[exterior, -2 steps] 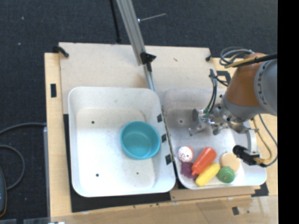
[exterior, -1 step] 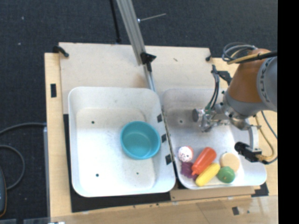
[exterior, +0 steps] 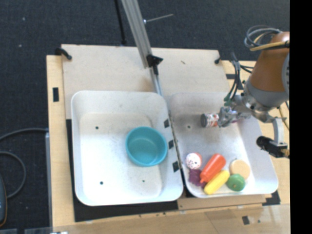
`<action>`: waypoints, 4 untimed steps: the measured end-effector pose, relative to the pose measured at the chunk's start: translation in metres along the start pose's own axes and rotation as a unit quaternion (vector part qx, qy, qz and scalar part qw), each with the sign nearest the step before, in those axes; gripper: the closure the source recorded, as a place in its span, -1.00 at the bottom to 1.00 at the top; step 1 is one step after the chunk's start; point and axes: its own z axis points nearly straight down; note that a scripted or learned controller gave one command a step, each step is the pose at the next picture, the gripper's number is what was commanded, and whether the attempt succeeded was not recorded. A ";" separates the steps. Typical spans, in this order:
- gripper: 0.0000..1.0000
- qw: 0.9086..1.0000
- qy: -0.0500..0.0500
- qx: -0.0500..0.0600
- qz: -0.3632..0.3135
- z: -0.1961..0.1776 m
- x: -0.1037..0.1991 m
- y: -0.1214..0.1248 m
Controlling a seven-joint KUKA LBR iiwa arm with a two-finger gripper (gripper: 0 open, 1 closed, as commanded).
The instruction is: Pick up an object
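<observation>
My gripper [exterior: 223, 118] hangs over the back part of the right bin [exterior: 258, 179], reaching in from the right below the orange wrist band. A small red-and-white can [exterior: 210, 120] with a dark end lies sideways. Its right end is caught between the fingers, so the gripper is shut on it. At the front of that bin lie an orange carrot [exterior: 212, 166], a yellow piece [exterior: 216, 182], a green fruit [exterior: 236, 182], a tan round piece [exterior: 240, 167], a white spotted ball [exterior: 193, 160] and a purple piece [exterior: 195, 176].
The left bin [exterior: 87, 130] holds a teal bowl [exterior: 146, 146] near its right wall. A slanted metal pole [exterior: 139, 33] runs from the top down to the divide between the bins. Black clamps and cables sit by the arm at right.
</observation>
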 end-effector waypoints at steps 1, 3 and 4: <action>1.00 1.000 0.001 0.002 0.000 -0.016 -0.001 0.001; 1.00 1.000 0.002 0.003 -0.002 -0.019 0.097 0.037; 1.00 1.000 0.002 0.003 -0.002 -0.020 0.141 0.051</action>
